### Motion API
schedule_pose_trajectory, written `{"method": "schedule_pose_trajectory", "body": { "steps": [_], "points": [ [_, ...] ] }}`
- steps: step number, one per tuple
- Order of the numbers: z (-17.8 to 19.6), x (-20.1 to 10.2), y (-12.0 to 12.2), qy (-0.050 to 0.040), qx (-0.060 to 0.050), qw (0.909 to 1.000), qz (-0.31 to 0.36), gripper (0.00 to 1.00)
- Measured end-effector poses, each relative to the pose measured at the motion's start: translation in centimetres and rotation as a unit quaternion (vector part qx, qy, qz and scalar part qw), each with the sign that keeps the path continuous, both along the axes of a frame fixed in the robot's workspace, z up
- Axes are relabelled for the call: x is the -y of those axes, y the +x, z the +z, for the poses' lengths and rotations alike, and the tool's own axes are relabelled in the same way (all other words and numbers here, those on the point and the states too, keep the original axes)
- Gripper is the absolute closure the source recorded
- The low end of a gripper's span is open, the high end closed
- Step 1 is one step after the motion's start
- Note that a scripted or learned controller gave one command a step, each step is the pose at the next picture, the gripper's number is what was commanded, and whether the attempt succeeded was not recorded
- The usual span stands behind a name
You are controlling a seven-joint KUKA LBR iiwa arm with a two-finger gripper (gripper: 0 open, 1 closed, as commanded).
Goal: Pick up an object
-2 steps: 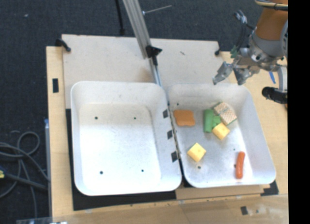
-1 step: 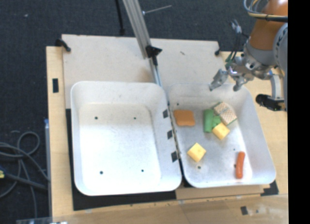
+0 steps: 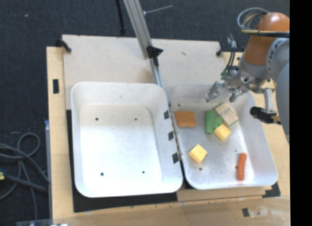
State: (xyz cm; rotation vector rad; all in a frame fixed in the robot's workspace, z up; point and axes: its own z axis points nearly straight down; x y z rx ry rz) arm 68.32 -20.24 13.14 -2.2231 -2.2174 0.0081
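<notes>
Two white bins share the bench: the left bin [image 3: 122, 137] and the right bin [image 3: 253, 166], which holds one orange-brown block [image 3: 185, 119], two yellow cubes [image 3: 198, 154], one green piece [image 3: 211, 121], one waffle-patterned tan block [image 3: 227, 113] and one orange carrot-like stick [image 3: 241, 166]. Gripper [image 3: 225, 92] hovers over that bin's far edge, fingers spread, gripping nothing.

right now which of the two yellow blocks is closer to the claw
The yellow block touching the green piece, just under the waffle-patterned block. The other yellow block lies apart, lower left, farther from the claw.
</notes>
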Motion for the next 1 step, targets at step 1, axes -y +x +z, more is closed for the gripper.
{"method": "schedule_pose_trajectory", "body": {
  "steps": [1],
  "points": [
    [1.7,0.1,0.28,-0.0023,0.005,1.0,0.001,1.0]
  ]
}}
